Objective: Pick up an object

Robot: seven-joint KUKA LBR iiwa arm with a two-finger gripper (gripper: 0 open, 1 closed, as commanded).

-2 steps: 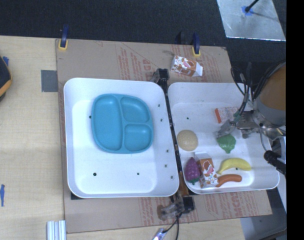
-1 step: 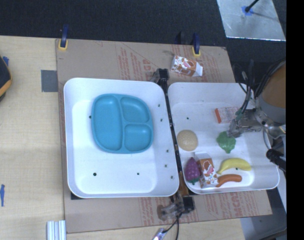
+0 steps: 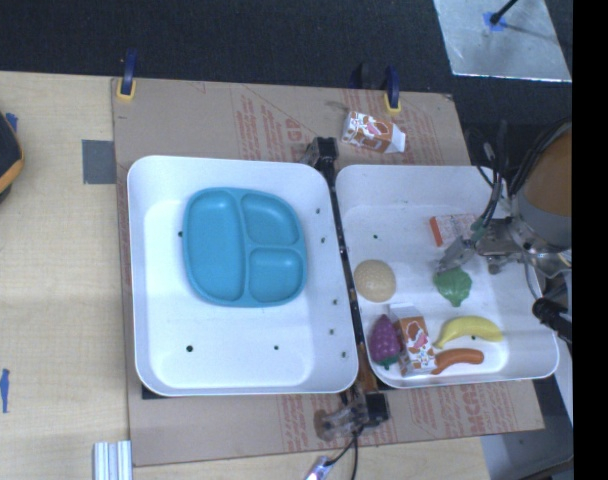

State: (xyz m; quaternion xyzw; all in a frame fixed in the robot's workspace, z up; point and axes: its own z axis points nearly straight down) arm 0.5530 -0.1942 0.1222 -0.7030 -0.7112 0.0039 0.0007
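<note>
My gripper [image 3: 476, 258] hangs over the right part of the right bin [image 3: 404, 190], its fingers spread open with nothing between them. Just below the left fingertip lies a green toy vegetable [image 3: 452, 286]; I cannot tell whether they touch. An orange packet [image 3: 442, 229] lies just left of the gripper, partly hidden by it. A tan round bun [image 3: 375, 279] sits at the bin's left side. Along the front edge lie purple grapes [image 3: 385, 340], a small carton [image 3: 415, 344], a yellow banana [image 3: 470, 330] and a red sausage [image 3: 457, 359].
The left bin [image 3: 159, 348] holds a blue divided plate [image 3: 246, 246]. A small snack packet [image 3: 373, 133] lies on the cardboard behind the bins. Cables and the arm's body [image 3: 544, 188] crowd the right bin's right rim.
</note>
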